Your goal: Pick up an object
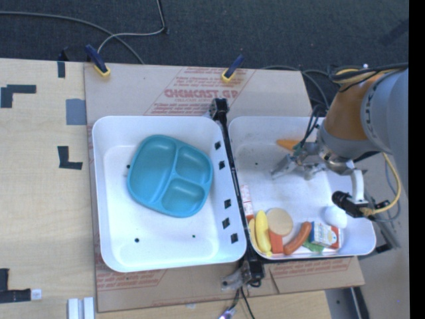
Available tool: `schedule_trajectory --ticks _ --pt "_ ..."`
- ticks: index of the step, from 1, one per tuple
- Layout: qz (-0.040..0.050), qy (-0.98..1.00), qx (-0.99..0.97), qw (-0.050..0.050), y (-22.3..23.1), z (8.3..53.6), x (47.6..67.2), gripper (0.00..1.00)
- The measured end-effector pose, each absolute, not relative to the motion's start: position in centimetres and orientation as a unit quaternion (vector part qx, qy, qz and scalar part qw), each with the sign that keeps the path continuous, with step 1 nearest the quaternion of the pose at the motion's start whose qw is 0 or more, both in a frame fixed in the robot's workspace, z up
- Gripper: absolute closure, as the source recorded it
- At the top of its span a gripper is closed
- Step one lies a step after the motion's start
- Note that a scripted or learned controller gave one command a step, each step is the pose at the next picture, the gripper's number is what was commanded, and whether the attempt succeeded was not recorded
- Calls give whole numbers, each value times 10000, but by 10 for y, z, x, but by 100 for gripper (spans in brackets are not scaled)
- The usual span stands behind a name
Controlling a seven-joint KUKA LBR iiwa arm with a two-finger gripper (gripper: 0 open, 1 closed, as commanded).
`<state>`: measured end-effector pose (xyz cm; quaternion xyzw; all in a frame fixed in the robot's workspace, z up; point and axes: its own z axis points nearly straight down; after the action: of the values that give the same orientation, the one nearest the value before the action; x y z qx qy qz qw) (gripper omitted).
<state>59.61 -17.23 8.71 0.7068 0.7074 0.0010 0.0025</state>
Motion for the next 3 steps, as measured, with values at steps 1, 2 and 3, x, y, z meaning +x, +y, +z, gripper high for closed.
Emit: schedule_trajectory --ticks 1,2,3 --pt "-24 7074 7068 -45 -194 85 663 0" --pt "-39 7075 7067 -77 -197 85 666 0" --pt "-45 7068 7074 -53 -196 85 666 0"
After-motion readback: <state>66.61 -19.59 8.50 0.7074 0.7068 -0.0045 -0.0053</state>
